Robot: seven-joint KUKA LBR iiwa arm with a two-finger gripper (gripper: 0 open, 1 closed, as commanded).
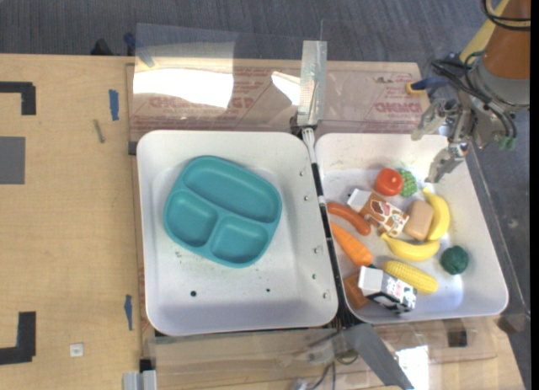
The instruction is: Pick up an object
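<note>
The right bin [484, 211] holds a heap of toy food: a red tomato [388, 181], a green leafy piece [408, 183], two bananas [437, 214] [413, 250], a corn cob [411, 276], a carrot [352, 246], a sausage [348, 217], a pizza slice [385, 214] and a dark green lump [455, 259]. My gripper [438, 146] hangs over the bin's back right part, above and to the right of the tomato. It is open with nothing between its fingers [445, 162].
The left bin [160, 296] bears a teal divided plate [223, 210]. A white box [370, 279] and a black-and-white piece [396, 296] lie at the right bin's front. A clear upright divider [312, 85] stands behind the bins. Tan bench stretches to the left.
</note>
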